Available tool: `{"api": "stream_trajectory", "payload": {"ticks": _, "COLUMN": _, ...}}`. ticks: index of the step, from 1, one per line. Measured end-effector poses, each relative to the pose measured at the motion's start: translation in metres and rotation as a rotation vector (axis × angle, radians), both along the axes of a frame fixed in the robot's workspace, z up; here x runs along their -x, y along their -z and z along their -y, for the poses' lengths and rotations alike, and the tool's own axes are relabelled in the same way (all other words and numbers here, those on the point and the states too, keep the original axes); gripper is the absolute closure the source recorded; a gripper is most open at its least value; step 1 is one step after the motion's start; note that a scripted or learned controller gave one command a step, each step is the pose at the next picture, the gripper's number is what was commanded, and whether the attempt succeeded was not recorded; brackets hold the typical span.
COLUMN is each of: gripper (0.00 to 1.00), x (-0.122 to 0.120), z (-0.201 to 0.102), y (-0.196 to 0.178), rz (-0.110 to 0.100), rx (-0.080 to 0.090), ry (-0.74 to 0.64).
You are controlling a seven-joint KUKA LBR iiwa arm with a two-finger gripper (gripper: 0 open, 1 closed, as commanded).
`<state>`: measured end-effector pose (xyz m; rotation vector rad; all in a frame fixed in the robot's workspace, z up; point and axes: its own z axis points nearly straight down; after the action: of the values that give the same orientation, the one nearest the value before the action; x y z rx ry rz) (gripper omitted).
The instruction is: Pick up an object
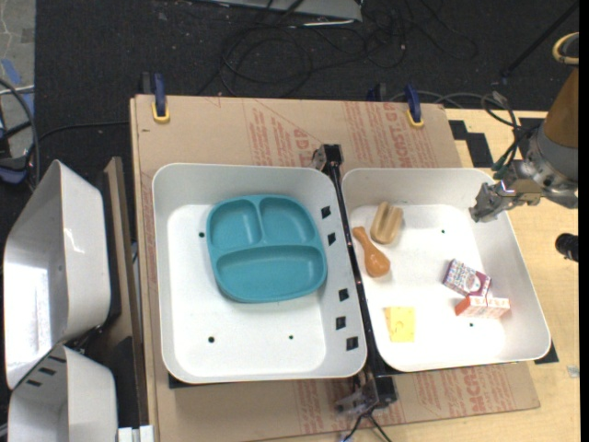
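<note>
**Gripper at right bin's far rim, holding nothing visible**

Nearest lay the yellow card, then the carton and purple box, below-left of the gripper. Spoon and bun sat left. Jaw state: cannot tell.

Robotics lab: clamped cardboard bench, white bins, floor cables.

Teal plate, orange spoon, yellow card, 2 white bins
</note>
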<state>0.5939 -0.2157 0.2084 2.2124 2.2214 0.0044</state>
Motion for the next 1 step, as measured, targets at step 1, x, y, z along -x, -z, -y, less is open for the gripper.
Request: {"api": "stream_trajectory", "payload": {"ticks": 1, "gripper": 1.00, "x": -0.0008, "z": 0.0000, "y": -0.0146, "rz": -0.004, "rx": -0.001, "ry": 0.001}}
